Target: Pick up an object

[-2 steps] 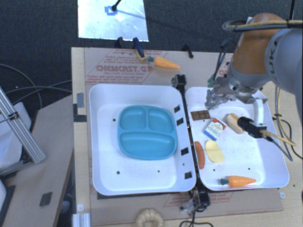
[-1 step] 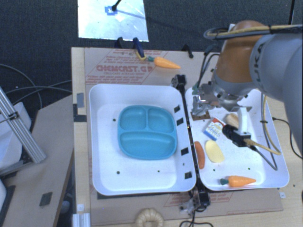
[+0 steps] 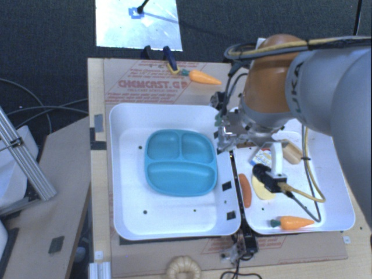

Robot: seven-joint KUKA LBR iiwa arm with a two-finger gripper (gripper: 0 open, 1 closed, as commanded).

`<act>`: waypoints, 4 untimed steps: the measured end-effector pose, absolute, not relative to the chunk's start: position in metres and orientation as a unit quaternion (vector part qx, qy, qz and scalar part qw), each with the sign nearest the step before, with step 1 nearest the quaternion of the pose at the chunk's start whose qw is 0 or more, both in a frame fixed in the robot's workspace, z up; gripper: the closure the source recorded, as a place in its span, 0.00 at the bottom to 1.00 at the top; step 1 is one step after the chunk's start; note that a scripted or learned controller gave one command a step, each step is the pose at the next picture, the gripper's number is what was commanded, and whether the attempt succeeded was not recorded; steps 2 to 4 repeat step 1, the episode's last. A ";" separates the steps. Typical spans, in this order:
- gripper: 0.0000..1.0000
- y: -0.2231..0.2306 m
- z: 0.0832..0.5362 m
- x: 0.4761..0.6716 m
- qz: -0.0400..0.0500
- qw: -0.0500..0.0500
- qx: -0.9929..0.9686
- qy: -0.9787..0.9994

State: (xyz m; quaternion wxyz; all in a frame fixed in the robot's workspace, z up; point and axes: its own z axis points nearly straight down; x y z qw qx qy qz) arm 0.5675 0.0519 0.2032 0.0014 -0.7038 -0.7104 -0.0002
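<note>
My gripper [image 3: 225,133] hangs over the inner edge of the right bin [image 3: 340,199], close to the wall shared with the left bin [image 3: 125,156]; the big grey arm hides much of the right bin. In the right bin a red-orange sausage [image 3: 245,190] lies along the left wall. A pale yellow flat piece [image 3: 265,193] sits beside the sausage. A toy carrot [image 3: 294,221] rests near the front edge, and a tan block [image 3: 292,153] peeks out beside the arm. A blue divided plate [image 3: 180,161] lies in the left bin.
A second toy carrot [image 3: 201,77] and a blue clip [image 3: 169,57] lie on the cardboard behind the bins. A shiny square sheet [image 3: 138,16] sits further back. A metal frame [image 3: 23,156] stands at the far left.
</note>
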 end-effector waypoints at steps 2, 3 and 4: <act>1.00 0.100 0.211 0.550 -0.001 0.001 -0.704 -0.711; 1.00 0.100 0.211 0.550 -0.001 0.001 -0.704 -0.711; 1.00 0.100 0.211 0.550 -0.001 0.001 -0.704 -0.711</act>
